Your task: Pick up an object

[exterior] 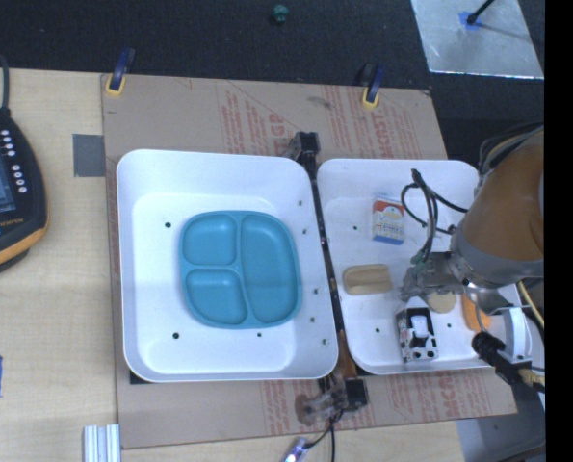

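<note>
Grey arm [503, 224] reaches over right bin [358, 186], gripper [423, 279] low beside tan block [367, 279]; claw state can't be told, nothing visibly lifted, pick still pending.

Overhead slanted view, both bins [219, 176]

A small white carton [388, 219], a tan block [367, 279] and a black-and-white, possibly cow-shaped, toy [417, 334] lie in the right bin [353, 186].
</note>
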Robot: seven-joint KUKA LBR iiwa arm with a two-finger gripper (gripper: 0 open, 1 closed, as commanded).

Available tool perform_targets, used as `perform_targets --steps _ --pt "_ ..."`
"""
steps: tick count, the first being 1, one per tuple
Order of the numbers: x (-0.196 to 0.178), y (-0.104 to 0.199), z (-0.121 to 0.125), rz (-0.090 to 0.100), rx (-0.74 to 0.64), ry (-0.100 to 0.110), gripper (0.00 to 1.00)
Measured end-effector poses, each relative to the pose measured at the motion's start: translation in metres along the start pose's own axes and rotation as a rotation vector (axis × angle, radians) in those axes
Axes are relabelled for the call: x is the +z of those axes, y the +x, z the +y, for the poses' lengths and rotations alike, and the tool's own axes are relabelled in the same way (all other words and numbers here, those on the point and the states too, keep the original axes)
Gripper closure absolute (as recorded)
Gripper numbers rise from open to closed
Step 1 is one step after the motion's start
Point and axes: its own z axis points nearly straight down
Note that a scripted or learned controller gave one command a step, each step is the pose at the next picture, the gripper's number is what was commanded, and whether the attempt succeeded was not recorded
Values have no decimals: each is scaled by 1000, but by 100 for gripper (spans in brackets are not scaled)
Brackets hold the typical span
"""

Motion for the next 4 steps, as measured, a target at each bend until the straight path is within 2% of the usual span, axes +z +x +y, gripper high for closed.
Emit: perform_targets --steps 1,2,3,4 --pt "-45 32 -16 1 0 1 100" --pt "-45 32 -16 1 1 1 0" --pt "27 32 -17 3 2 6 0" --pt "16 31 -15 1 0 3 100"
